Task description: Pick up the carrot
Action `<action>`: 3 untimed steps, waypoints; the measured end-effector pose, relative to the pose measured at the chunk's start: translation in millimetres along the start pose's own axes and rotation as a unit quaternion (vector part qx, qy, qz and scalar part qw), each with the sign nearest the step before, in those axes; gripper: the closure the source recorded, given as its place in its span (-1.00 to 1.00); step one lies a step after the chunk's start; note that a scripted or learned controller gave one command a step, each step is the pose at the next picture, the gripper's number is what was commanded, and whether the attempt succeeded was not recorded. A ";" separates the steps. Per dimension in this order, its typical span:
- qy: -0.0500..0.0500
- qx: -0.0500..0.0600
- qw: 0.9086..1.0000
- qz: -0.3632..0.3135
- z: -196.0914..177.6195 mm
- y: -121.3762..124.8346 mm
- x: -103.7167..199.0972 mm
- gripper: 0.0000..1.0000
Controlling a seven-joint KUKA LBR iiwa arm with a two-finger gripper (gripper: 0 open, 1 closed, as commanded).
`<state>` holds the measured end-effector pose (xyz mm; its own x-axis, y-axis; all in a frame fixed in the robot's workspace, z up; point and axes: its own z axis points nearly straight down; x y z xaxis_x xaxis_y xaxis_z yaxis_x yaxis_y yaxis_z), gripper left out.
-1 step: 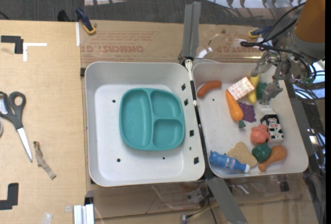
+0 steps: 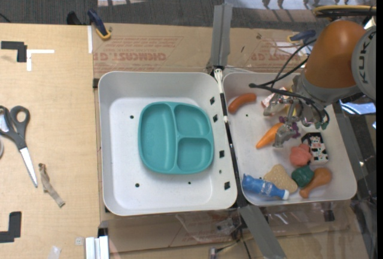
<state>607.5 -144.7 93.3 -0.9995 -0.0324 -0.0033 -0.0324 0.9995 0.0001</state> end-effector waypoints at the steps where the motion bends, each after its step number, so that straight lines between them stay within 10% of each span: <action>1: 0.001 0.000 0.998 -0.059 0.6 16.9 45.3 -1.00; 3: 0.001 0.000 1.000 0.000 1.1 48.4 29.9 -1.00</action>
<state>576.1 -97.2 92.1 -0.9994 -0.0331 -0.0022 -0.0331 0.9995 0.0006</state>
